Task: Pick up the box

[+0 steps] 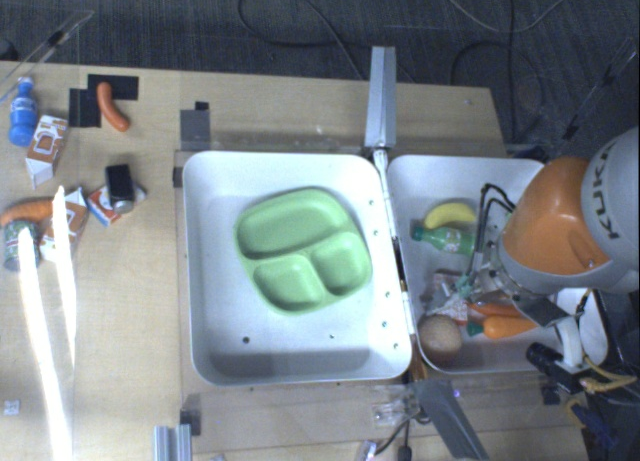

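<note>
Overhead, wooden table (300, 419) bearing two white bins (200, 279), dark carpet (200, 9) beyond with cables; gripper state untellable.

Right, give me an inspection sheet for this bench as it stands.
Surface: wooden bench bearing two shallow white bins, left bin and right bin.
Job's things: box cannot be told apart in the right bin's pile.
Clutter: green three-part plastic tray in the left bin; yellow banana, green bottle, orange carrot and brown round potato in the right bin.
Hand: hidden under the arm's orange band, over the right bin.
Cables: black cable loops behind the bench.
Surroundings: small packets and a blue bottle at the bench's left edge.
</note>
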Controlling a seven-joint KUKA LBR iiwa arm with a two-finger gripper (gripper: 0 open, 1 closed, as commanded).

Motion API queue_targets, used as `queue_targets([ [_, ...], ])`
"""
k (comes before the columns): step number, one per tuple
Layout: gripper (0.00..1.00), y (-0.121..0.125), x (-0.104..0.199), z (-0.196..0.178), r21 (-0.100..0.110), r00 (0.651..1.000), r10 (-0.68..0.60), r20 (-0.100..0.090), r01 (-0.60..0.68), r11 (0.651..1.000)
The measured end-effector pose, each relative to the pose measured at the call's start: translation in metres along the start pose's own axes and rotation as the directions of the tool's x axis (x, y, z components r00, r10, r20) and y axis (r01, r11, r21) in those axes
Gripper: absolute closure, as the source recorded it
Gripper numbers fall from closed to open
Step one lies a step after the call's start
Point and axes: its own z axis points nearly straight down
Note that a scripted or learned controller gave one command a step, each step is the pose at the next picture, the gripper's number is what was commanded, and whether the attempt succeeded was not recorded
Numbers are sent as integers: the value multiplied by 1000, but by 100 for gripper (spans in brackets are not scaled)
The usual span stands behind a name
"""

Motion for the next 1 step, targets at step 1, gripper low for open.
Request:
queue_targets([
  [1,0,44,-10,2,8,991,136,-5,-136,991],
])
